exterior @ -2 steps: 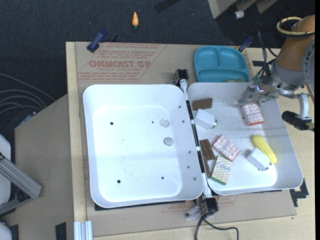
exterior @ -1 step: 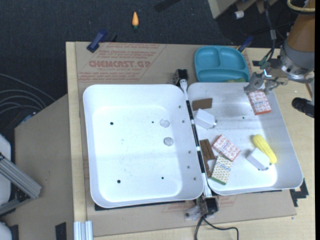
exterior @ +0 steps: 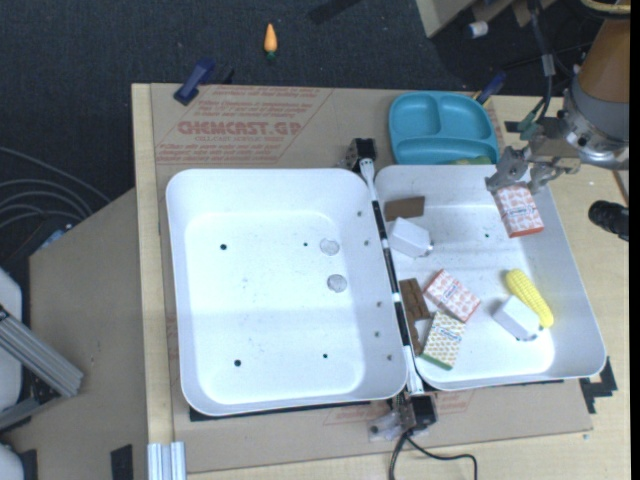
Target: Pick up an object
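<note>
My gripper (exterior: 521, 173) hangs over the far right part of the right bin (exterior: 575, 298). A red and white packet (exterior: 519, 212) hangs just below it, its top edge caught between the fingers, so the gripper is shut on it. Other objects lie in the same bin. They are a yellow corn cob (exterior: 529, 296), a white block (exterior: 516, 320), a second red and white packet (exterior: 452, 295), a green patterned packet (exterior: 443, 340), a white box (exterior: 409, 238) and two brown pieces (exterior: 405, 208) (exterior: 413, 299).
The left bin (exterior: 190, 268) adjoins the right one along a black hinge strip. A teal divided tray (exterior: 443, 128) sits behind the right bin. A blue clip (exterior: 194, 81) and a small orange carrot toy (exterior: 270, 38) lie beyond the bench board.
</note>
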You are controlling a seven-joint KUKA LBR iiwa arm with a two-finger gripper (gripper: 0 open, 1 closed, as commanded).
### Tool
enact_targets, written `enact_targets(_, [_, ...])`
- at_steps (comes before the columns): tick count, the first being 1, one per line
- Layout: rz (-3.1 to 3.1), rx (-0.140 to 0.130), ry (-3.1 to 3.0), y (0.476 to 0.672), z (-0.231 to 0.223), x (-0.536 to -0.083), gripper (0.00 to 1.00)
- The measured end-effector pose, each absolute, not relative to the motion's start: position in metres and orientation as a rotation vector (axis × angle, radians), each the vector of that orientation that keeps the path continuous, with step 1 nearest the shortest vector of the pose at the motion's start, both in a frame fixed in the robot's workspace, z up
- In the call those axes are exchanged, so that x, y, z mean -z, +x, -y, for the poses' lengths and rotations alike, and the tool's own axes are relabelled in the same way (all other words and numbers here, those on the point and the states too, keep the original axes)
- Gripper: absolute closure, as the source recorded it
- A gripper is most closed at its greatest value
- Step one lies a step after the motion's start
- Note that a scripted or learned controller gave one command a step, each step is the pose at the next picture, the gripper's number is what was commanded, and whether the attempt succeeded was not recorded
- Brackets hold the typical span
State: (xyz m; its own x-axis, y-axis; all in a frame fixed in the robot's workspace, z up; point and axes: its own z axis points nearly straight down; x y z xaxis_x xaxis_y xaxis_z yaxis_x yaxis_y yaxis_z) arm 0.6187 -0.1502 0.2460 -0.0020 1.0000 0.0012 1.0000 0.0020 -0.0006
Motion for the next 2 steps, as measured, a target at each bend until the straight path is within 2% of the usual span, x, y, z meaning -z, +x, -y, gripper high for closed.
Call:
enact_targets(1, [2.221, -0.001, -2.217, 0.567, 0.075, -0.218, 1.00])
enact_targets(2, [2.220, -0.002, -2.219, 0.501, 0.045, -0.273, 1.00])
